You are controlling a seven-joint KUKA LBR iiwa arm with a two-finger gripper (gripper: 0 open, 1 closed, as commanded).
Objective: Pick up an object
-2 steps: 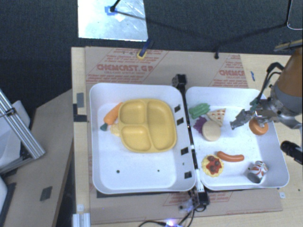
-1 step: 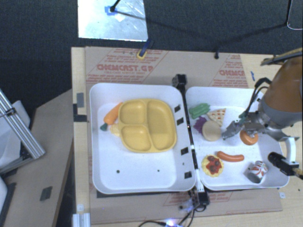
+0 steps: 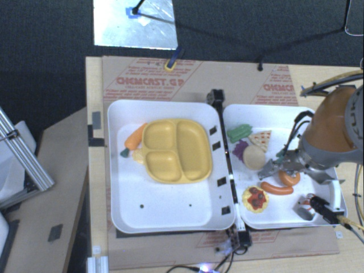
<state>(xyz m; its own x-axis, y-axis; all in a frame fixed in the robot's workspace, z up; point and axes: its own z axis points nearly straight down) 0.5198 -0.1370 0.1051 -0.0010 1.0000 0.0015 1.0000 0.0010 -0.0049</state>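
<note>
Task progress: nothing is seen lifted, so the pick is judged not yet made. The grasp and the lift are left to be done.
Hand (image 3: 272, 171): it is held low over the middle of the right bin (image 3: 267, 108), carried by the grey and orange arm (image 3: 338, 124). Whether it is wide or narrow cannot be told, and no object is seen held in it.
Likely target: the curved orange-red piece (image 3: 289, 178) lies just beside the hand, and the sausage (image 3: 277, 188) lies just in front of it. Either could be meant, and which one cannot be told.
Right bin, near part: a small round pizza (image 3: 255, 199) with red topping is laid by the near wall, and the sausage is just beyond it.
Right bin, middle: a cream round piece (image 3: 253, 159) is placed just left of the hand and seems to touch a purple piece (image 3: 241, 149).
Right bin, far part: a pale wedge (image 3: 261, 138) with a red edge and a green piece (image 3: 239, 132) are laid side by side.
Left bin (image 3: 165, 215): its near part is bare. A yellow divided plate (image 3: 173, 151) is set further in, and nothing is seen in its compartments.
Beside the plate: a carrot (image 3: 135, 136) is propped at the plate's left edge, and a pale yellow piece (image 3: 138, 156) is partly hidden under it.
Bench (image 3: 187, 75): it is covered beyond the bins by a printed cardboard sheet.
Furthest: a shiny sheet (image 3: 135, 16) is laid on the dark floor.
</note>
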